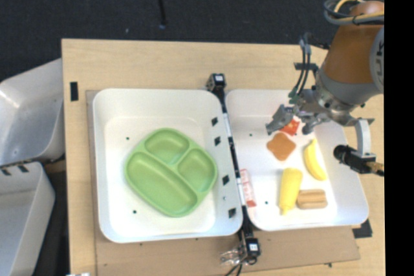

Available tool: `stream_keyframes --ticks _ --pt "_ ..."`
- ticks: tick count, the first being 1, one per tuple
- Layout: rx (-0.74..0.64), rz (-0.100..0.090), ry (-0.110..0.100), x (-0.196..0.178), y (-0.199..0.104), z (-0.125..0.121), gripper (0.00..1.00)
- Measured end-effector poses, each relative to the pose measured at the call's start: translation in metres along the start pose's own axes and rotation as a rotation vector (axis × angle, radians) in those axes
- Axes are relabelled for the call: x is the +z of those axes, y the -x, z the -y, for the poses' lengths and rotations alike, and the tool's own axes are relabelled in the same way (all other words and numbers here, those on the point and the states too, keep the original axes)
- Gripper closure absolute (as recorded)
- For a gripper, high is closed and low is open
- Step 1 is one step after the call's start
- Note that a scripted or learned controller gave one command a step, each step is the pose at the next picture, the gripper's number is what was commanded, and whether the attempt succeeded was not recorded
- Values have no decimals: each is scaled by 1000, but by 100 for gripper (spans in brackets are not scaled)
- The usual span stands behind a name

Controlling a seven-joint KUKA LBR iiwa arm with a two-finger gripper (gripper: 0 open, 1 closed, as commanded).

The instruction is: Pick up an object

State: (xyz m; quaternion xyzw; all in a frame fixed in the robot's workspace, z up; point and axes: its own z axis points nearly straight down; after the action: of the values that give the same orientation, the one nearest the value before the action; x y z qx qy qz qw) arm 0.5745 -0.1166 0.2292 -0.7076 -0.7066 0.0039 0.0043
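A small red object point(292, 127) sits pinched in the claw point(292, 125), just above an orange-brown piece point(281, 147).

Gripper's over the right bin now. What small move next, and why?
Probably lower straight down a little. The gripper hangs over a red item at the top edge of the orange-brown piece, with the banana apart to the right. I can't tell if it grips anything yet.

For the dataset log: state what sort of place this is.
Probably a robot lab's grasping test bench: two white bins side by side, toy food like a banana, a green divided plate, and the gripper above.
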Motion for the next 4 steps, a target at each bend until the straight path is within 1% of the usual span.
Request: stream_keyframes --ticks 1,2,3,4 --pt "-2 2 13 -7 0 -2 0" --pt "0 2 10 48 6 -12 0" --pt "3 2 6 112 8 -10 0" --pt "4 2 11 129 10 -10 0"
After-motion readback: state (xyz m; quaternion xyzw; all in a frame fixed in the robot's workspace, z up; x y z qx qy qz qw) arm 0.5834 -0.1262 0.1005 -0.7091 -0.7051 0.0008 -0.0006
